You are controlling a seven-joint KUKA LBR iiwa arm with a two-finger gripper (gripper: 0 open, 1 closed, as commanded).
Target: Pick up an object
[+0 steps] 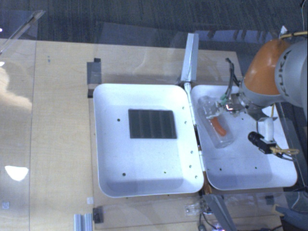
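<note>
A clear plastic piece (213,114) with a small orange-red object (219,127) inside or under it lies in the right bin (250,172), near that bin's left wall. My gripper (229,106) hangs over the upper part of the right bin, right at the top right edge of the clear piece. Whether it touches the piece cannot be told. The grey arm with its orange band (262,73) comes in from the right. A flat dark grey ribbed rectangle (151,124) lies in the middle of the left bin (110,167).
The two white bins meet along a raised divider (196,134). A grey metal bar (189,57) stands behind them at the back. Wooden bench surface (53,129) stretches to the left of the bins.
</note>
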